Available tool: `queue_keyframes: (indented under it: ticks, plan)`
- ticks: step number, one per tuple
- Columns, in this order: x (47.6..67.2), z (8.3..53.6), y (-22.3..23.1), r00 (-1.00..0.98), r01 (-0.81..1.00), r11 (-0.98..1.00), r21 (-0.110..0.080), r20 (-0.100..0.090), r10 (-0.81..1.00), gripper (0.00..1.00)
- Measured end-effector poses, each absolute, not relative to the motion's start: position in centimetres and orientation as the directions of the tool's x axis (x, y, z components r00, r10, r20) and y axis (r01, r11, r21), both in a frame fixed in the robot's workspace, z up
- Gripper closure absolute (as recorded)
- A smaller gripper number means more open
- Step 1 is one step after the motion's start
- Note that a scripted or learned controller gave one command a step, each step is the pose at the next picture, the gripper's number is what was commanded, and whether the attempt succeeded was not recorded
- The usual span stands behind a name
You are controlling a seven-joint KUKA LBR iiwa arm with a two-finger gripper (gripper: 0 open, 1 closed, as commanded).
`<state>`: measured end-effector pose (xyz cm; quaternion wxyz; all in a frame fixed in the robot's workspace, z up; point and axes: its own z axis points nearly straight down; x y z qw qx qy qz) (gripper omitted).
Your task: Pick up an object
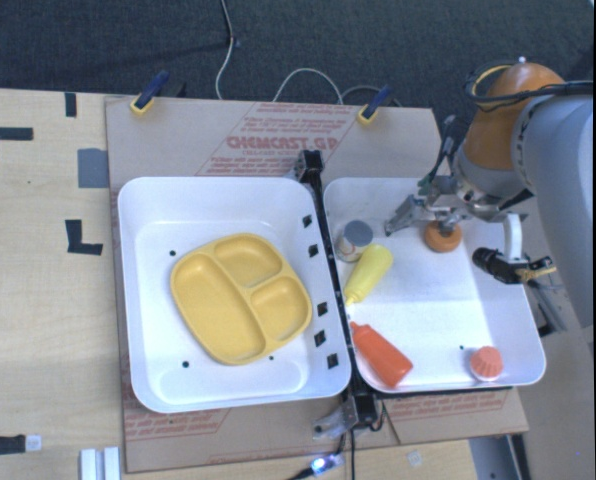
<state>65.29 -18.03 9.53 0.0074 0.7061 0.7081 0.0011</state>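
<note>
- The orange knob (443, 236), a small round piece, lies in the right bin (498, 313) near its far wall; judging by where the arm is, this is the thing being tried for
- The gripper (440, 216) hangs just over the knob, which peeks out below it; whether it touches the knob I cannot tell
- Fingers: apart, together or clamped, I cannot tell, as the wrist hides them
- Risk: the knob is low and round, so a slightly off-centre close could squirt it sideways toward the wall behind it
- Risk: the fingers may shut above it and come up with nothing
- Also in the right bin, from the knob: a grey can (356, 236) and a yellow bottle (367, 273) to its left by the divider, a red bottle (381, 355) at the near left corner, a pink ball (486, 364) at the near right
- The left bin (143, 298), beyond the divider from the knob, holds a yellow tray (240, 296) with three sections
</note>
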Motion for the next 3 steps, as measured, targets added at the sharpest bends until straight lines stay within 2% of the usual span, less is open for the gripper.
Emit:
queue_keyframes:
  ticks: [1,2,3]
  plan:
    - [65.7,11.3,-18.0,-0.005,1.000,0.005,0.022,-0.012,1.000,1.00]
    - [65.1,16.4,-17.2,-0.002,1.000,0.002,0.002,0.000,1.000,1.00]
    - [65.5,21.4,-18.0,-0.001,1.000,0.001,0.004,-0.001,1.000,1.00]
